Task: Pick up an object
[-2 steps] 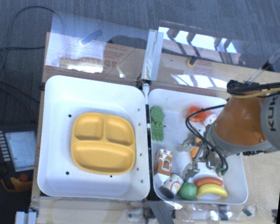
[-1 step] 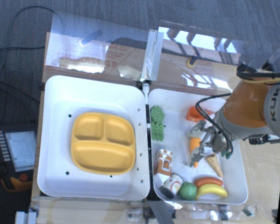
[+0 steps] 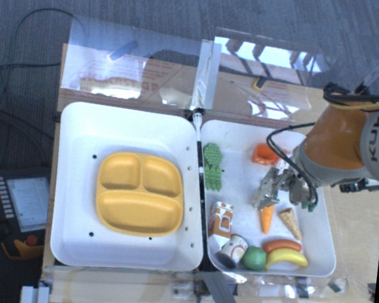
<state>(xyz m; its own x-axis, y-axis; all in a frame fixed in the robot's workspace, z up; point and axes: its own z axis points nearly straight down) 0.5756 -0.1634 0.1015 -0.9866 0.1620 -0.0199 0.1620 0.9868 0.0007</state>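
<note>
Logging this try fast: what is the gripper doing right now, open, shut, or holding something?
Gripper: cannot be told; it hangs in the right white bin, just above the small orange toy carrot, with nothing seen held.

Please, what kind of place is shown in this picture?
Probably a robot test lab: a gripper works over a white bin of toy food such as a carrot, beside a yellow divided plate.

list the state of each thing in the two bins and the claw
yellow tray: flat, upright, in left bin
carrot: lying, tip toward the camera, just below the claw
claw: low in right bin, above the carrot
banana: lying on its side
green toy: lying along the divider
</note>
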